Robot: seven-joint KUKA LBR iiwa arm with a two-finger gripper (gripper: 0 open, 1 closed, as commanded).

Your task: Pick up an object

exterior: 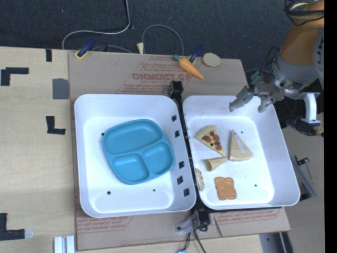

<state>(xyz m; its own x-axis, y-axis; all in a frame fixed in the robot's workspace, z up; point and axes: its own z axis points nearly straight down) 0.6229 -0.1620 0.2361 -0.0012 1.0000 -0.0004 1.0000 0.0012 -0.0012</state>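
Gripper [251, 102]: hung over the top right edge of the right bin [274, 141], its two fingers spread apart, with nothing between them.
Arm: grey with an orange band, reached in from the right.
Right bin contents: pizza slice [210, 139], sandwich wedge [238, 147], cone [215, 164], toast [225, 188]; all lay well apart from the gripper.
Left bin [89, 141]: held a blue divided plate [138, 151].
Beyond the bins: a carrot [189, 68] and a round beige piece [211, 60] lay on the cardboard [105, 73].

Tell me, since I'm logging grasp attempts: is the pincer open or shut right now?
Open. The pincer hangs over the right bin's far edge with its two fingers spread apart and nothing between them.
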